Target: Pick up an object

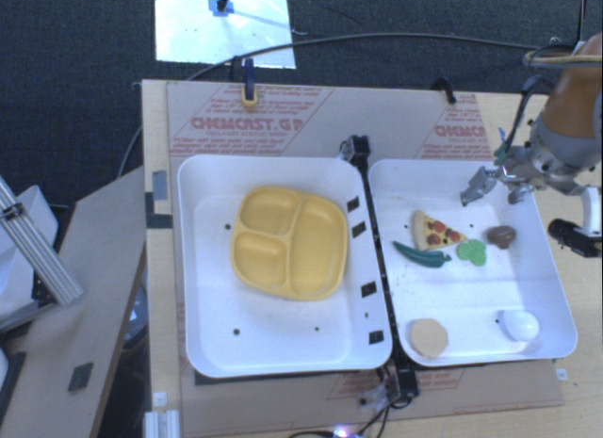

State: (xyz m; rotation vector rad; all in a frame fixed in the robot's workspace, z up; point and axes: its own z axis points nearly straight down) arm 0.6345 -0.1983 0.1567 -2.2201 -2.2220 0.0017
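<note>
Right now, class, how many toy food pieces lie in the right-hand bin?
6: pizza slice mid-bin, green pepper below it, green lump and brown piece to its right, tan round and white egg shape along the near edge. None looks hidden.

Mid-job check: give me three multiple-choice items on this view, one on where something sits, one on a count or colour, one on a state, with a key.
1. Where does the yellow divided plate lie?
A. In the left bin
B. In the right bin
C. On the bare bench

2. How many compartments does the plate have?
A. Two
B. Three
C. Five

3. What is the state of the pizza slice?
A. Gripped between the fingers
B. Lying flat on the right bin's floor
C. Resting on the plate

Key: 1 A, the plate sits mid-floor of the left bin. 2 B, two small wells at its left and one large at its right. 3 B, the slice lies flat beside the green pepper, while the gripper hangs apart, over the bin's far edge.
</note>
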